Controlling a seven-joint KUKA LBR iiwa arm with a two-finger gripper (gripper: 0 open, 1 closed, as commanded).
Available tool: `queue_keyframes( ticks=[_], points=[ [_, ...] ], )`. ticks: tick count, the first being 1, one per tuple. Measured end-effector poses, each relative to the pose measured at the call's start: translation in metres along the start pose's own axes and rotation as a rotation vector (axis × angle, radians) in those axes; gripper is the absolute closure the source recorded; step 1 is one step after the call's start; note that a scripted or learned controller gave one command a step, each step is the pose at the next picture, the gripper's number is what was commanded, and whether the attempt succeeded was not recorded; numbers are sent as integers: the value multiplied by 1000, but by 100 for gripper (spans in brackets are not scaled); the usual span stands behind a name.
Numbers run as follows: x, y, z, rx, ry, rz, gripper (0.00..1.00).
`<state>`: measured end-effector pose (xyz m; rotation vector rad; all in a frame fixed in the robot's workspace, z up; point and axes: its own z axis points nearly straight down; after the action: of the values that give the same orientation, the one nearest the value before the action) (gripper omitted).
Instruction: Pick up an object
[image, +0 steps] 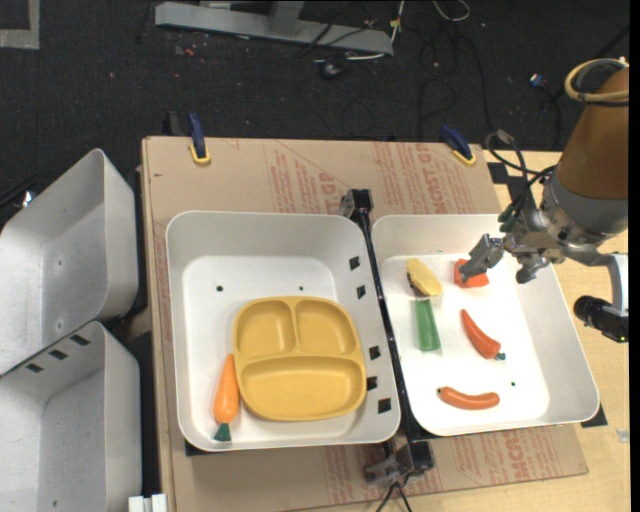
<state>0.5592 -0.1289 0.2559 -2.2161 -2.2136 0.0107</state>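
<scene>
The left white plastic bin (190, 300) holds a big yellow divided plate (298, 358) beside an orange toy carrot (227, 390). In the right white bin (560, 340), the grey gripper (505, 255) has open fingers above a small red-orange block (472, 277).

**Even overhead light, dark upper frame**

Bright, diffuse light falls from above on both white bins (270, 235), which read clean without blown-out glare. Shadows are soft and short, hugging the yellow tray (300, 358) at lower centre. The floor across the top of the frame stays dim and murky. The arm (598, 130) at the upper right looks slightly soft; the centre is sharp.
</scene>
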Motion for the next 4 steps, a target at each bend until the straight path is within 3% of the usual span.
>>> queue_keyframes(
  ticks=[1,4],
  points=[
    [0,2,-6,-11,-2,-2,0],
    [-4,6,150,-7,-1,1,0]
  ],
)
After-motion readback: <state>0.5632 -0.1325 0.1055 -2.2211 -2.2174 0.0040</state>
